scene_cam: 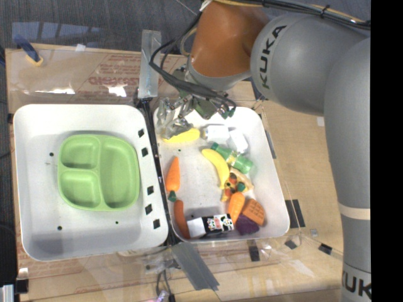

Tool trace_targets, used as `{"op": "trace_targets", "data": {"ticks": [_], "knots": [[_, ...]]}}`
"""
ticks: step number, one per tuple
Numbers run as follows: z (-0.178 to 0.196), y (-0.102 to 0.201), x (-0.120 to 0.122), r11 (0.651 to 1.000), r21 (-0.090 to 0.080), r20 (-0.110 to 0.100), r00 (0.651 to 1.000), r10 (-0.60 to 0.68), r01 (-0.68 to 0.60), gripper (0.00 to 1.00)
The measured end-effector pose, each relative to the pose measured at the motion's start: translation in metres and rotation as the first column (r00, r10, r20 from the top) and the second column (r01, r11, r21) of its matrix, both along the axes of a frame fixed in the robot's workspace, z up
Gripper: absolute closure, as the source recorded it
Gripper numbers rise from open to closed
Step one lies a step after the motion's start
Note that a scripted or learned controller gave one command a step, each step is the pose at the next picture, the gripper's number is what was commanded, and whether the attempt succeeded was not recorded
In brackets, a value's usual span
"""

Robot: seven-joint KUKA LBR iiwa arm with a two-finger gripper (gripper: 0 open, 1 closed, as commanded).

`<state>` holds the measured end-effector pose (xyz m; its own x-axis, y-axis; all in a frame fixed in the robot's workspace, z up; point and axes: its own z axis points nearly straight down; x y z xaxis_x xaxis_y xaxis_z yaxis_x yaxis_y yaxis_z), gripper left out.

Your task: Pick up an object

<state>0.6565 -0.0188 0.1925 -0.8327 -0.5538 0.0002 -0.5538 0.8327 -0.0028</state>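
The gripper (171, 115) hangs low over the far corner of the right bin (272, 168), but whether it pinches anything I cannot tell. Just below it lies a yellow toy (182, 136), probably its target; banana (217, 165) and carrot (172, 173) lie further toward the camera.

arm (315, 61): grey, black KUKA lettering | wrist band: orange | cables: black | tool (179, 115): metallic
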Motion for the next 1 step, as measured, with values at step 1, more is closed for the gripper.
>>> {"op": "trace_targets", "data": {"ticks": [1], "knots": [[0.0825, -0.0437, 0.0022, 0.998, -0.001, 0.012, 0.997, 0.07, -0.07, 1.0]]}}
